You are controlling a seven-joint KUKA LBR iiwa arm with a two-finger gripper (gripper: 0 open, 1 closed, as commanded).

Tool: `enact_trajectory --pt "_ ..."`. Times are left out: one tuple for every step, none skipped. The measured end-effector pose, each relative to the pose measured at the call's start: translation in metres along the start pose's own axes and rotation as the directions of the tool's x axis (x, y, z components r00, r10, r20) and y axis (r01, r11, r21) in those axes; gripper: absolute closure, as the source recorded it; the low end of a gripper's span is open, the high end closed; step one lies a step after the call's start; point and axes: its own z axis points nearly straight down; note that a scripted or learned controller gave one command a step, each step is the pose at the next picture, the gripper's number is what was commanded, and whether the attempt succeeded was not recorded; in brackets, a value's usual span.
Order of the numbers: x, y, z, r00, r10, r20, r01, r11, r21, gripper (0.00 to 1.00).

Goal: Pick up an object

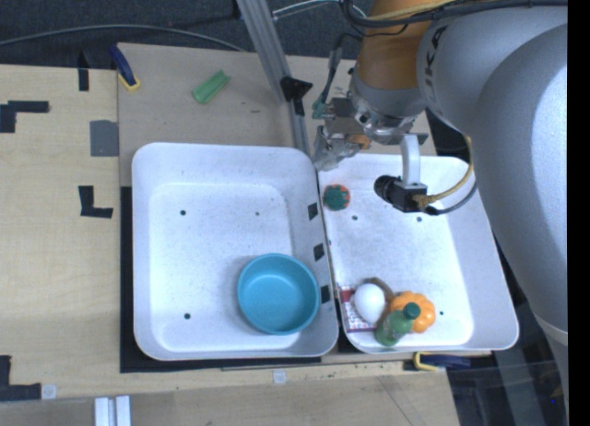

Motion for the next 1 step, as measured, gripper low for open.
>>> enact_trajectory --pt "0.0531 0.0059 0.0130 1.000 0.000 0.001 0.000 1.000 0.001 1.00"
